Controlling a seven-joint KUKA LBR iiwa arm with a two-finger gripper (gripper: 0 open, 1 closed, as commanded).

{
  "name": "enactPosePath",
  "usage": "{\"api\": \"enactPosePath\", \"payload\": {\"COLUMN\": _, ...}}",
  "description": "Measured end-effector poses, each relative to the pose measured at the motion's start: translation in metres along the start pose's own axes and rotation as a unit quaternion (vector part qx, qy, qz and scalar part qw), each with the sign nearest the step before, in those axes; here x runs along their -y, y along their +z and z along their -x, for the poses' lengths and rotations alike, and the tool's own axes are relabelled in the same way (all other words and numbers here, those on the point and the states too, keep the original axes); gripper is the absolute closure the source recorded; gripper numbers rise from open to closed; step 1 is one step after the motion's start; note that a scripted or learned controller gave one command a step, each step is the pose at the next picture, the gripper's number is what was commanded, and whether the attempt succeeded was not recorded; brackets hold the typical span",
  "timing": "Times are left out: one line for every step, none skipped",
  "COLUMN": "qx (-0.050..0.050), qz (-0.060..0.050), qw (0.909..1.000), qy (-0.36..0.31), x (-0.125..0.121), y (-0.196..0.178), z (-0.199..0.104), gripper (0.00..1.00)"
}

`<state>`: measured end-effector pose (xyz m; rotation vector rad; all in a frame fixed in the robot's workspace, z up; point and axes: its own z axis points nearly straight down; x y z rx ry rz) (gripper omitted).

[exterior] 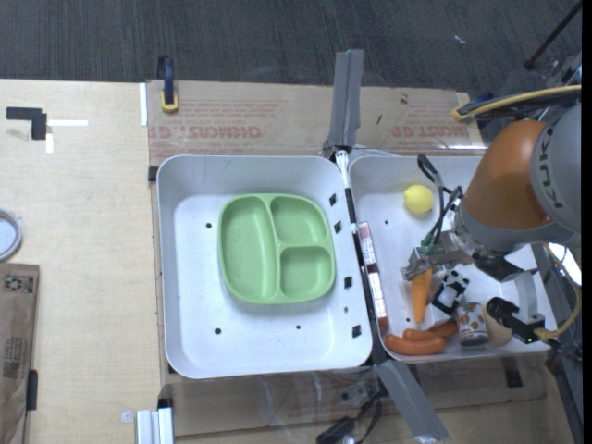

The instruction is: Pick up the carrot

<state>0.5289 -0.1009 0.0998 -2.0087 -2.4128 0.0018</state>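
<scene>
Toward the near edge of the right-hand shallow white bin [388, 178], the tapered orange carrot [421, 296] lay on the bin floor, roughly midway between the bin's left wall and its right side. Its long axis ran almost straight from far to near, broad end up toward the far edge, narrow tip pointing at the near edge. The two-finger gripper [418, 268] sat directly over the broad end, touching or just above it; which one could not be read from this angle. Finger state: cannot tell, the tooling hid it. Grey arm with orange band [507, 185] came in from the bin's right side, crossing above the far-right part of the bin. Judgement: the coming move turned on alignment with that far-to-near axis, so a closure across the carrot's width, left to right, looked the likely fit. Neighbours crowded the tip: a reddish-orange sausage-shaped toy [418, 340] lay across the near edge just beyond the tip, and a small black-and-white object [450, 291] sat just right of the carrot. A round yellow ball [418, 199] rested well apart, toward the far edge.
</scene>
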Motion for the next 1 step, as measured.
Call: {"api": "enactPosePath", "payload": {"qx": 0.001, "qz": 0.000, "qw": 0.9951, "qy": 0.099, "x": -0.0585, "y": -0.0912, "z": -0.0219, "gripper": 1.00}}
